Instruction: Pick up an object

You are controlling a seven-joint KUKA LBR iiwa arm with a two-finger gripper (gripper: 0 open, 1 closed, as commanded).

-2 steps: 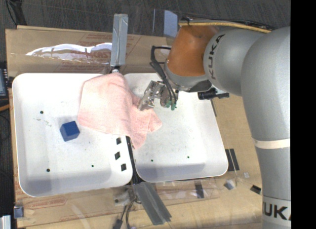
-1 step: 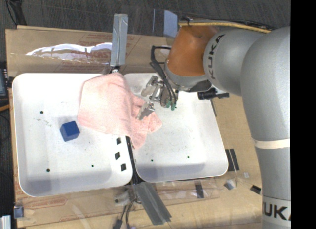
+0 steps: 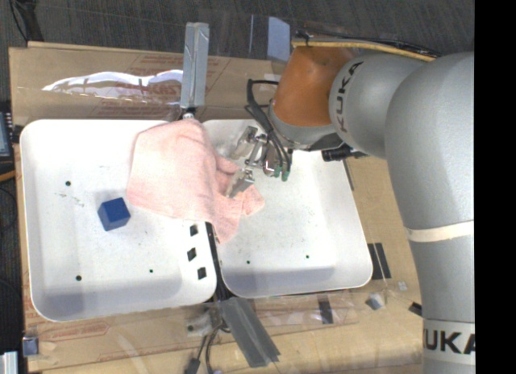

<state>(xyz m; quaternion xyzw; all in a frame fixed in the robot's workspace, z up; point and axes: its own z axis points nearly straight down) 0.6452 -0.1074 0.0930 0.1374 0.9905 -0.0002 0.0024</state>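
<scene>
Broadly, the scene by its parts:
Arm: the grey KUKA arm [image 3: 419, 147] fills the right side of the frame, its orange band [image 3: 310, 94] near the top centre, reaching leftward over the bins
Claw: the two-finger metal gripper [image 3: 242, 172] sits just right of centre frame, at the right edge of the cloth; its fingers appear closed on a fold of the pink fabric
Cloth: the crumpled pink towel cloth [image 3: 181, 172] lies draped across the divide between the two bins, most of it over the upper right part of the left bin, one corner trailing into the right bin below the gripper
Cube: the small blue cube [image 3: 114, 213] rests on the floor of the left bin, left of the cloth and apart from it
Left bin: the shallow white left bin [image 3: 56, 284] takes up the left half of the frame
Right bin: the shallow white right bin [image 3: 322, 243] lies centre-right, under the wrist
Bench: the brown cardboard-covered bench [image 3: 97, 62] shows along the top left
</scene>
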